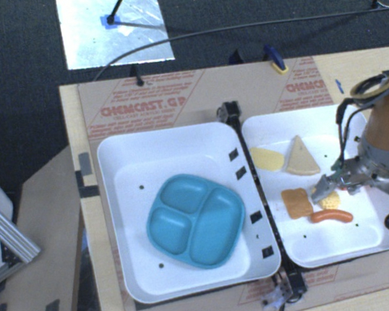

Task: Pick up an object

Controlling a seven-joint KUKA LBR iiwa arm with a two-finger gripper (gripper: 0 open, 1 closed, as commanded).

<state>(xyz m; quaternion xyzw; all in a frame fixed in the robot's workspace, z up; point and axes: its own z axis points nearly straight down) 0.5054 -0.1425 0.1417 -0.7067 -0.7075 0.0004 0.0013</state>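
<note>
I have the gripper [326, 189] low in the right bin [369, 242], right among the food pieces. Its tip sits over a small yellow cracker [329, 202], just beside the orange waffle [297, 203] and just above the sausage [331, 216]. I cannot tell from up here how the tool is set, or whether it has anything. Farther back lie the triangular wedge [300, 157] and a pale yellow slice [267, 158], both apart from the tip. My worry is the crowding: the waffle, cracker and sausage sit close together, so a closing pinch could catch two at once or nudge one aside and come up with nothing. The pieces are also flat, so the tool may skate over them. The left bin [170, 139] holds the blue tray [196, 220], well clear of this.
</note>
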